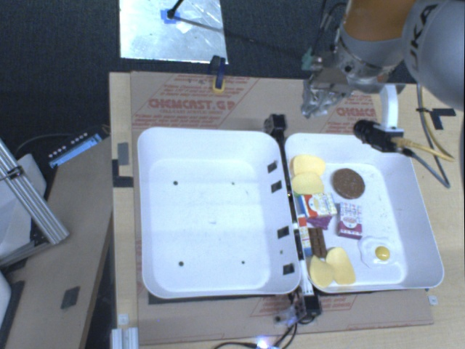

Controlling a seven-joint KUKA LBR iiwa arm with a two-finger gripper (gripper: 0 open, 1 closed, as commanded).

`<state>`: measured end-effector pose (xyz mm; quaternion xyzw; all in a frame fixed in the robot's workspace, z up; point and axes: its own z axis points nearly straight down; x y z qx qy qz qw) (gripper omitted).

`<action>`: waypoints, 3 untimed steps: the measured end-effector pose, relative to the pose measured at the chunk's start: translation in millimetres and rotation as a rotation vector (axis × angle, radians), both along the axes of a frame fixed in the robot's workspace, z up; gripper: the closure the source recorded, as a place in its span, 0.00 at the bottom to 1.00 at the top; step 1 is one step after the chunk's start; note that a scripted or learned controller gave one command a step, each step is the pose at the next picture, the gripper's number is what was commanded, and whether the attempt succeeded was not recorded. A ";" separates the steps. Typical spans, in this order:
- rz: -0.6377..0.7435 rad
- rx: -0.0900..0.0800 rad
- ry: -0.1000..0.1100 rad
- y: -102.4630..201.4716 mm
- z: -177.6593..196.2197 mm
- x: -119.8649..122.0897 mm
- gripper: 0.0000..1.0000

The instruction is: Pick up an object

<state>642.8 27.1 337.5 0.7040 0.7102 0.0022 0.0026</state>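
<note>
Grey gripper (320,106) blurred, arm (392,20) cropped

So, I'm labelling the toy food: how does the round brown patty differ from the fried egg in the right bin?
The round brown patty is dark and one colour; the fried egg is white with a yellow yolk. The patty is an even disc; the egg has an irregular outline. The patty lies toward the bin's far side, the egg toward its near edge. Both lie flat in the right white bin.

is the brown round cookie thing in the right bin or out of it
In. The brown round piece lies flat on the right bin's floor, near its far side, apart from the gripper above the bench.
</note>
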 end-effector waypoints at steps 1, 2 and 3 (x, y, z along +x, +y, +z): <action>0.002 0.004 0.000 74.4 50.9 3.3 1.00; 0.003 0.005 -0.002 148.3 113.0 0.0 1.00; -0.002 -0.001 0.016 184.8 -41.2 24.8 1.00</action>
